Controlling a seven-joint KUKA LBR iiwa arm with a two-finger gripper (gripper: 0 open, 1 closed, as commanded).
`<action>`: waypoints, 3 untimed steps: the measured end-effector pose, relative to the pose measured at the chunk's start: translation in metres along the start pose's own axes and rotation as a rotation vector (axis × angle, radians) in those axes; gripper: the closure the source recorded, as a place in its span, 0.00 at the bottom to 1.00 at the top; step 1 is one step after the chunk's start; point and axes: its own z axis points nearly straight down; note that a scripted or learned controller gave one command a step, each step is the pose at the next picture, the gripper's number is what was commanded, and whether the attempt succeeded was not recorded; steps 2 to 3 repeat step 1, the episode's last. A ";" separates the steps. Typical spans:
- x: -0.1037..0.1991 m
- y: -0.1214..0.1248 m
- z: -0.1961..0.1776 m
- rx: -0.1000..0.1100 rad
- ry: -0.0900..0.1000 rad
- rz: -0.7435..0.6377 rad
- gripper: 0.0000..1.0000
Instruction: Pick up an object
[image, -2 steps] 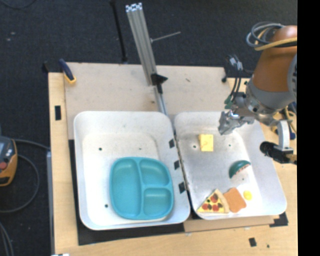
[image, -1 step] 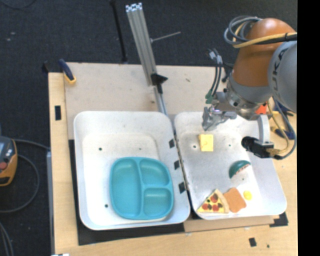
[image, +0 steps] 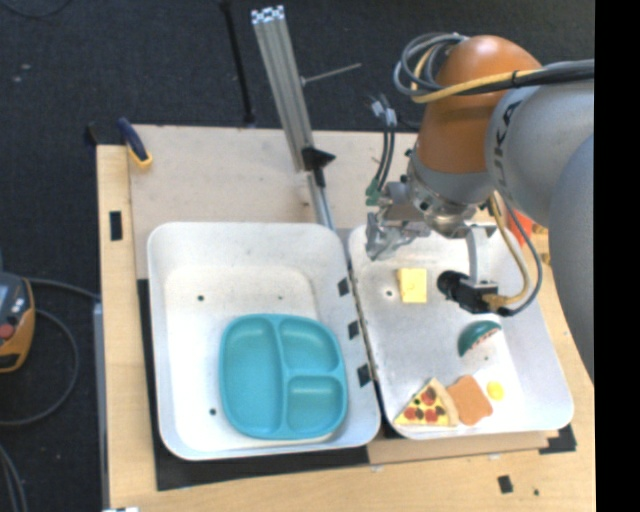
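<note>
Toys are sitting in the right bin (image: 540, 330). We are holding our hand (image: 385, 240) over its top left corner, and we cannot tell its state. We are aiming for the yellow block (image: 412, 285) just beside it, staying off the rim. Room is opening toward the pizza slice (image: 428, 407).

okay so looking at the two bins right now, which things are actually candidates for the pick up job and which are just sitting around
Part of the job:
gripper, over the right bin
yellow block
teal and white rounded piece
pizza slice toy
orange bread-like piece
small yellow piece

Just lying about:
blue divided plate in the left bin
aluminium rail
clamp at the bench corner
</note>
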 end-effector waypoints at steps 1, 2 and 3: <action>0.048 0.018 -0.005 -0.003 0.000 0.000 1.00; 0.048 0.018 -0.005 -0.003 0.000 0.000 1.00; 0.048 0.018 -0.005 -0.003 0.000 0.000 1.00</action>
